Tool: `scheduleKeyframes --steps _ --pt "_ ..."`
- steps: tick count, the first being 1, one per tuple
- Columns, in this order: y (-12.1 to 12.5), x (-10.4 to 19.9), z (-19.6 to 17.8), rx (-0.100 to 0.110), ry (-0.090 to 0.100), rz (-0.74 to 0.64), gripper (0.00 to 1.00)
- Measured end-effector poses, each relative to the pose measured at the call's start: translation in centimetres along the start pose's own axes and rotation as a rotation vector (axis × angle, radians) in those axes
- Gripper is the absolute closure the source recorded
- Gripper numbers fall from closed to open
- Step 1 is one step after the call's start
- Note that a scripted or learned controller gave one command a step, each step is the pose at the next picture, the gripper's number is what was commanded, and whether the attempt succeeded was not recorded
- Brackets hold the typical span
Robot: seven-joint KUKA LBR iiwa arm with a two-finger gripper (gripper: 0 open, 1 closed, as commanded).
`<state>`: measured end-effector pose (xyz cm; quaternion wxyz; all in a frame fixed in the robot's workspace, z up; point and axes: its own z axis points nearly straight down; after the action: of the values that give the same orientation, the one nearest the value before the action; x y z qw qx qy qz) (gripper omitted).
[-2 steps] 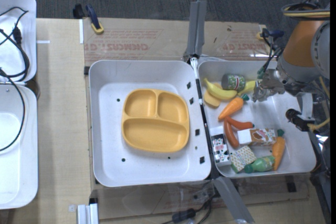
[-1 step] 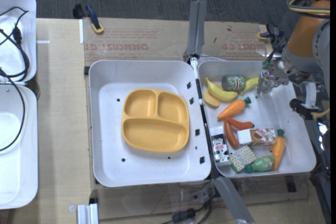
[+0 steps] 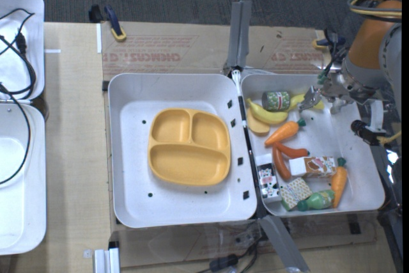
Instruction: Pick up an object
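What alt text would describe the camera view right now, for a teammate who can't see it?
The gripper hovers at the back of the right bin, beside a banana and a green can, holding nothing visible. That bin also holds carrots, a small carton and other toy food; the left bin holds a yellow divided plate.

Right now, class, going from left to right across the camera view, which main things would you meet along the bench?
Yellow divided plate in the left bin → banana → green can → claw → upright carrot near the right bin's right side.
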<state>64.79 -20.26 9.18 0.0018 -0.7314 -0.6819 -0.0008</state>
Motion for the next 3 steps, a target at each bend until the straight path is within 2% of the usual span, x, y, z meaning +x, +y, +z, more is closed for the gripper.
scheduleKeyframes --steps 1,2,3 --pt "0.06 -0.11 -1.02 -0.003 -0.005 -0.004 1.0" --pt "0.07 -0.05 -1.0 -0.002 -0.005 -0.004 0.0" --pt "0.13 -0.06 -1.99 -0.004 -0.007 -0.008 1.0"
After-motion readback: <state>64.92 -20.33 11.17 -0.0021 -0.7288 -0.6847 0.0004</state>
